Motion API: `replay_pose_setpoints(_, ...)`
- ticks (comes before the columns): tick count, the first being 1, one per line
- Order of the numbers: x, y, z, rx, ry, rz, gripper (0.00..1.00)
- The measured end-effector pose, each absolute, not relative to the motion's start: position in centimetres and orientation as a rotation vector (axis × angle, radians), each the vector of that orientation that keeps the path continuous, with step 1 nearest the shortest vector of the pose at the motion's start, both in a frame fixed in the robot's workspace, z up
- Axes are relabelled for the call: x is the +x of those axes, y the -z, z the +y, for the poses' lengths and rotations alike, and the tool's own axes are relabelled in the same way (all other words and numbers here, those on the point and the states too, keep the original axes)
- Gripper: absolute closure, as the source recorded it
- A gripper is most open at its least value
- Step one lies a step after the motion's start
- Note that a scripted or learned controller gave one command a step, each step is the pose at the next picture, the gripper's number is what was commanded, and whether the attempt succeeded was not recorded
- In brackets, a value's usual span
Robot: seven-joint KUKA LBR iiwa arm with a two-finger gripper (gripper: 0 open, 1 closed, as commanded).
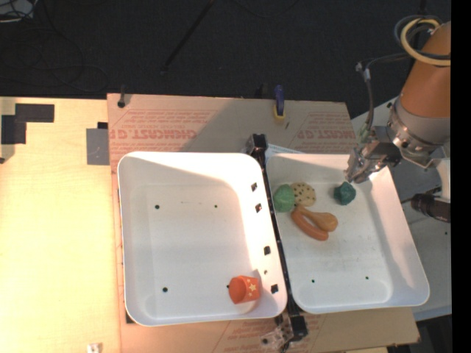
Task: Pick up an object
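Note:
In the right bin [397, 271] lie a dark teal lump [344, 193], a green ball [284, 198], a tan speckled cookie-like piece [303, 193] and an orange hot-dog-shaped toy [315, 223]. An orange cup-like block with a star [245, 289] sits in the near right corner of the left bin [147, 234]. My gripper [360, 170] hangs over the far right part of the right bin, just above and to the right of the teal lump, pointing down at it. Nothing shows between its fingers.
The two white bins sit side by side on cardboard, joined by black clips along the middle [263, 208]. A blue clamp [279, 101] stands at the cardboard's far edge. The arm's orange band [430, 79] rises at the right.

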State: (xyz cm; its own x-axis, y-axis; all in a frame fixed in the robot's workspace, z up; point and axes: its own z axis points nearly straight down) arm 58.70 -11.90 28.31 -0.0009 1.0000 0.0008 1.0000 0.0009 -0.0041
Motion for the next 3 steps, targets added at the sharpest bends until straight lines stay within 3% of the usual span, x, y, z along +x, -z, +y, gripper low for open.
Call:
replay_pose_setpoints(1, 53.3, -25.6, -15.0, -2.222, -0.009, -2.212, 1.0)
replay_pose_setpoints(2, 47.5, -31.6, -6.7, -2.213, 0.004, -2.227, 1.0)
replay_pose_setpoints(3, 47.6, -34.0, 1.2, -2.21, 0.002, -2.23, 1.0)
